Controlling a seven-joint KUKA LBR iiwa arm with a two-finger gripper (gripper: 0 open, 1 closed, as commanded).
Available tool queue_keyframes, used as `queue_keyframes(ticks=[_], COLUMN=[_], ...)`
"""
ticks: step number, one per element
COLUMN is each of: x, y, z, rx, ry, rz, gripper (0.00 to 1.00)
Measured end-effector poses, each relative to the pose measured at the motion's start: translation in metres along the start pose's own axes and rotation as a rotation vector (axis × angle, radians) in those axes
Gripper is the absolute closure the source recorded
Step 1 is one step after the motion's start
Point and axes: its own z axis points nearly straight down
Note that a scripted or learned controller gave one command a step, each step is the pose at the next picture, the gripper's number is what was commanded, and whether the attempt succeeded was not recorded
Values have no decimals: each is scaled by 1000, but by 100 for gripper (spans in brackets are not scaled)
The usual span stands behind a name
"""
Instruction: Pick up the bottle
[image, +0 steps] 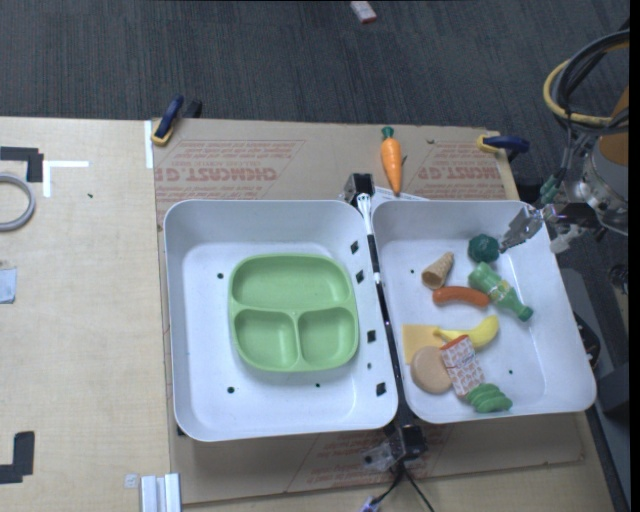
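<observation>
At our fingers (519, 228), poised over the right bin's (560, 395) far right rim, we see a slight spread at the tips and nothing between them, though the glare makes the exact gap hard to judge. Just beside the gripper (522, 230), to the left and a little nearer, sits a dark green ball (483, 247). Below that lies the bottle (499, 290), green, on its side, slanting away down and to the right. A sausage (460, 296) touches or nearly touches its left end, and a cone (437, 269) lies beyond that.

We judge the reach has barely begun. To do it well we should come down over the bottle's middle, turn the wrist so the fingers straddle its narrow width across the slant, and keep off the ball and sausage. Farther off lie a banana (481, 333), cookie (431, 371) and carton (462, 365).
</observation>
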Motion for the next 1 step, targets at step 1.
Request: queue_keyframes(ticks=[1], x=[0], y=[0], z=[-10], rx=[-1], ry=[-1], rz=[-2], gripper=[100])
